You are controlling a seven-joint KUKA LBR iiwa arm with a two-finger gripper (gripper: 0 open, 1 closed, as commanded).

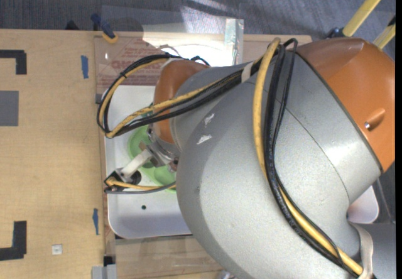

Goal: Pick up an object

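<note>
Green round plastic object (138,144) lies in shallow white bin (144,216), left of centre, partly hidden under wrist. Gripper (160,149) hangs directly over it, likely lined up for grasp; open or closed cannot be told. Grey arm with orange band (251,177) reaches in from right. Visible count: one green object, one bin, one arm.
</note>
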